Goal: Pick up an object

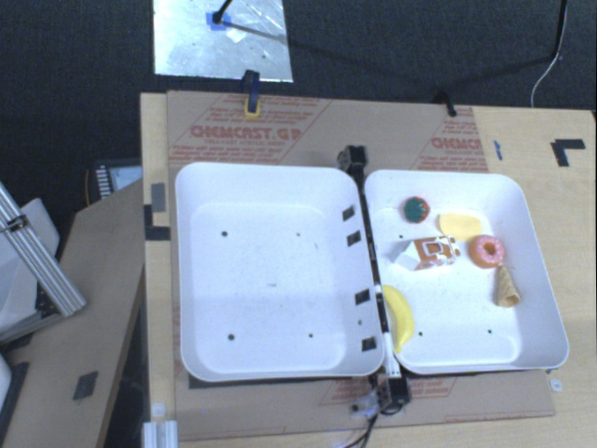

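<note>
Brown bench (522, 147); right bin (466, 348), banana (399, 317) against its left wall, donut (486, 250) mid-floor; pincer state untellable.

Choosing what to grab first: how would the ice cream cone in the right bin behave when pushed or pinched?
The ice cream cone lies on its side, so a push would probably roll it in an arc around its narrow tip. Its taper may let it squirt out of a pinch. It looks small, probably light.
</note>
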{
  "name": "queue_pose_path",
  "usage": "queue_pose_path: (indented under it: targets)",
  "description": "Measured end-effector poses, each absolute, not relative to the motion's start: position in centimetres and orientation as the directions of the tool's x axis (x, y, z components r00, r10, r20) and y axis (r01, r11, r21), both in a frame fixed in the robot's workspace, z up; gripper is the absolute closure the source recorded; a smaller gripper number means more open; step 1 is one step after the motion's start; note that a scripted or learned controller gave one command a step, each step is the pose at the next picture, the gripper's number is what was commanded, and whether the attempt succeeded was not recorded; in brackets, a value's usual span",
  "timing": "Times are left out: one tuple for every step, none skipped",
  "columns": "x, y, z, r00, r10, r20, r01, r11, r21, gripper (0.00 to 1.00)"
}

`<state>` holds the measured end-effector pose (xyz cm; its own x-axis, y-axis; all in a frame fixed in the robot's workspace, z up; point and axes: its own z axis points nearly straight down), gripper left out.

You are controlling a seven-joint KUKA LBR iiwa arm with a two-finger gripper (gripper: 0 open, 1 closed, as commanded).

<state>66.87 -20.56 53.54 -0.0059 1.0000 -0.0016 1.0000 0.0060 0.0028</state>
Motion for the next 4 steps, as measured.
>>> queue_pose_path:
  targets:
    - [66.87, -20.55, 53.53, -0.006, 1.000, -0.002, 1.000, 0.006, 0.003, 1.00]
    - [66.88, -20.55, 53.53, -0.006, 1.000, -0.002, 1.000, 0.006, 0.003, 1.00]
    - [66.87, -20.55, 53.53, -0.006, 1.000, -0.002, 1.000, 0.006, 0.003, 1.00]
    - [66.88, -20.55, 53.53, -0.006, 1.000, -0.002, 1.000, 0.006, 0.003, 1.00]
